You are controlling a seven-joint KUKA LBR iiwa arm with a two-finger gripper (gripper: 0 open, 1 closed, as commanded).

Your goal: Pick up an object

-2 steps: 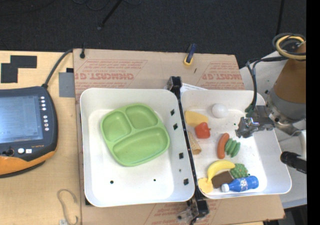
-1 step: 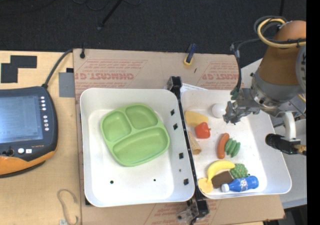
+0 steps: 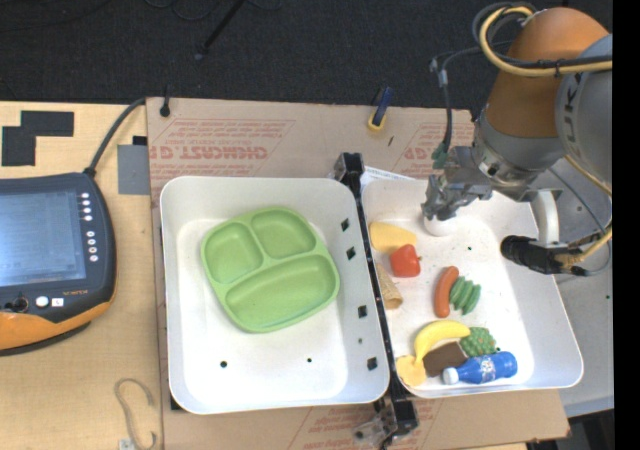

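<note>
The brown surface holds two white bins side by side. The left bin has a green plate in it. The right bin has all the toy food, so that is where you should look. The gripper hangs low over the far end of the right bin, close to the wall between the two bins. You cannot tell from here if it is open or shut, and nothing shows in its grip. A small white thing sits right under its tip, maybe touching it, but it is too small to name. The next nearest toys are the yellow piece and the red toy. Both lie just to the left of the gripper and a bit nearer the camera. The orange sausage lies nearer the camera still, almost straight in line with the gripper, and its long side points mostly away from you. The banana and the blue bottle are far off at the near end. I think the small white thing is the easy pick, since the gripper only needs to go down.
</note>
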